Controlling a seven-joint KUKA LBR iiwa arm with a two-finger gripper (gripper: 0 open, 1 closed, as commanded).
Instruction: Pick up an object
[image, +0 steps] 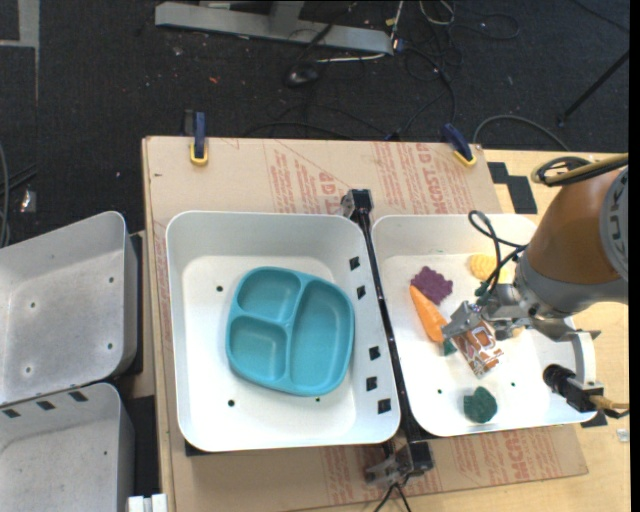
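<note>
In the right bin (520, 415) lie an orange carrot (428, 312), a purple grape bunch (433, 282), a yellow item (483, 266) near the back and a dark green round object (480, 404) near the front. My gripper (477, 345) hangs low over the bin's middle, just right of the carrot and above the green object. Its metal and copper-coloured tip points down at the bin floor. Nothing shows between its fingers.
The left bin (200, 400) holds a teal divided plate (291, 330). A black divider with clips (375, 330) runs between the bins. Grey trays (60, 300) sit off the bench at left. The arm's orange wrist band (575, 240) looms over the right bin's far side.
</note>
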